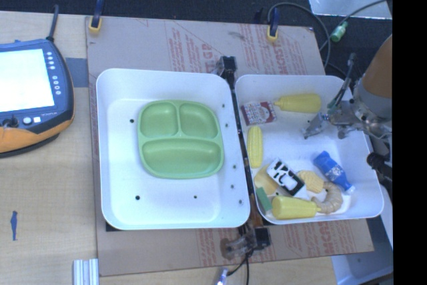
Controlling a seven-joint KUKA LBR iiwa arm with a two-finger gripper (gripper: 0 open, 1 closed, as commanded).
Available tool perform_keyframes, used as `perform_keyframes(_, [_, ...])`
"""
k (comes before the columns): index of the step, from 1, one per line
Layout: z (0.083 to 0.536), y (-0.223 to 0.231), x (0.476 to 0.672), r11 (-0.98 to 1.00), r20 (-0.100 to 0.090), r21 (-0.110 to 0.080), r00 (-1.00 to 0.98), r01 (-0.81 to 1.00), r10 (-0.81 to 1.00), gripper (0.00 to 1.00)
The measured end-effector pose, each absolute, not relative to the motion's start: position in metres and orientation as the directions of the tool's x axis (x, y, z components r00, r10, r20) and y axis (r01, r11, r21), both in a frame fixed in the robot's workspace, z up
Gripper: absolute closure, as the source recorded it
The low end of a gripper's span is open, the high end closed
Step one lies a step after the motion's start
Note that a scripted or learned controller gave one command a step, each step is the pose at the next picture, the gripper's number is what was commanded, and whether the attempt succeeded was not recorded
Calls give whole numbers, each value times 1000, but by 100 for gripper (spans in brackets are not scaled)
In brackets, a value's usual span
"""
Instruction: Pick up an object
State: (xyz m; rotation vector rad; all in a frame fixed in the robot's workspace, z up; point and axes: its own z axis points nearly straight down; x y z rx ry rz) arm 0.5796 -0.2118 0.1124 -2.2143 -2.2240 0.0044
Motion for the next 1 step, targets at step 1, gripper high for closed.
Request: perform_keyframes(1, [101,-212,507,5,0,-5,-5,1000,1000,0])
